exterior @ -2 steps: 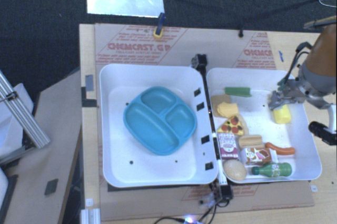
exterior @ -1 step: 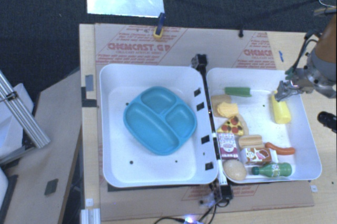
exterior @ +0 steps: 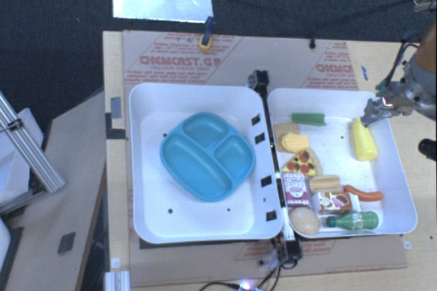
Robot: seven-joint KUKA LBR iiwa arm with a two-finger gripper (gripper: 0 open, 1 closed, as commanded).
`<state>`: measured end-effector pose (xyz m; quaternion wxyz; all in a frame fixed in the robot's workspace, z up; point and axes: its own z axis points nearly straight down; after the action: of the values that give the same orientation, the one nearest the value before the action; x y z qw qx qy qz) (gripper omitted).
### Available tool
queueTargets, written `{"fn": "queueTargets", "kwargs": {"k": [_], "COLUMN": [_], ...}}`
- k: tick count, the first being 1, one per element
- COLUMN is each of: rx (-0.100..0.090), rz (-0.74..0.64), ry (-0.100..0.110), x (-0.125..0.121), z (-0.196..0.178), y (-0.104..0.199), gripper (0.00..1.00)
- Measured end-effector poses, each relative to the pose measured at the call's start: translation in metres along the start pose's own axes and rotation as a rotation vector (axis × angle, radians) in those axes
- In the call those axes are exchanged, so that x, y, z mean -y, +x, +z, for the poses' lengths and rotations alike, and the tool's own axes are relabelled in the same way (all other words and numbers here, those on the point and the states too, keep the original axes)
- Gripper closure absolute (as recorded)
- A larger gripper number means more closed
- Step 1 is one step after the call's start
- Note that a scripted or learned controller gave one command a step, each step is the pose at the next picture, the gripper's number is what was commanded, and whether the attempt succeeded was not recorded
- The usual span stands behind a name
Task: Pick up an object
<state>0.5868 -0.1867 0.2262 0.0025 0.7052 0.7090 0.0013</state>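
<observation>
Claw [exterior: 372, 112] above right bin's [exterior: 403, 167] far-right rim, grip state unclear; yellow bottle [exterior: 364, 140] just beside it, bare floor around.

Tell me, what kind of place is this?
Probably a robotics test lab: two white bins on a bench, one holding a blue divided plate, the other toy food like a yellow corn cob, with the end effector nearby.

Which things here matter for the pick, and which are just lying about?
For the pick: claw; right bin with yellow corn, green bottle, pizza slice, egg, sausage.
Lying about: left bin, blue divided plate, yellow clip.
</observation>
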Motion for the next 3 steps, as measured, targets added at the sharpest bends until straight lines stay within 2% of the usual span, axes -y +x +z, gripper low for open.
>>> {"fn": "queueTargets", "kwargs": {"k": [3], "rx": [-0.004], "rz": [-0.005], "ry": [0.002], "x": [-0.038], "z": [0.007], "y": [0.166], "gripper": [1.00]}}
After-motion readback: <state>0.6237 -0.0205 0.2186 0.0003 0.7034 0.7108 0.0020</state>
